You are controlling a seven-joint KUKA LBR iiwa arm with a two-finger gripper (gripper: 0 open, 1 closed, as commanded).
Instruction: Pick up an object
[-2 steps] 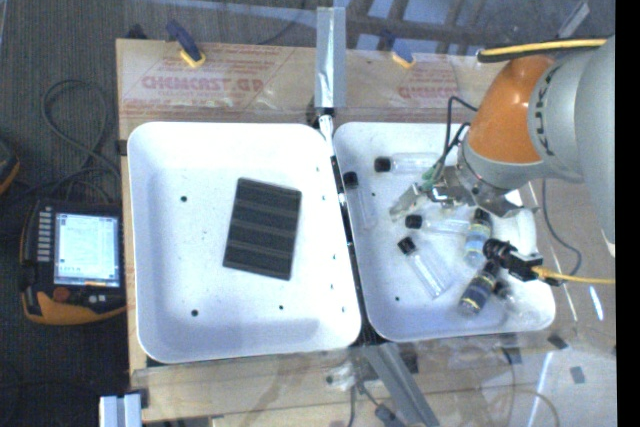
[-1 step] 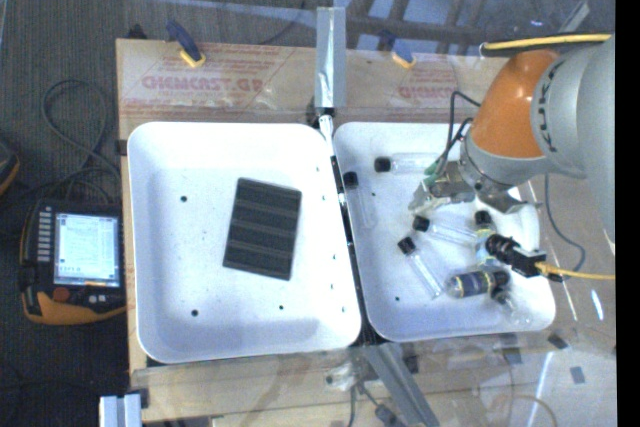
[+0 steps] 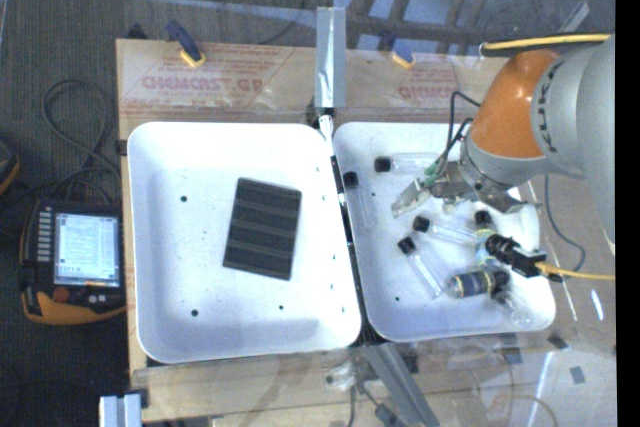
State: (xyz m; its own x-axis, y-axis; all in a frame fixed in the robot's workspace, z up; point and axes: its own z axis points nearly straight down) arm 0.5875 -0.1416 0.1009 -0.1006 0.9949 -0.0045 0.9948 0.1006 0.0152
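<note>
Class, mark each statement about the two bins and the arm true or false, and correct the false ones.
1. A dark ribbed pad lies in the left bin. True.
2. The gripper is over the left bin. False: it is over the right bin.
3. Small clear vials with black caps lie in the right bin. True.
4. The handheld screen sits inside the left bin. False: it lies left of the bench.
</note>
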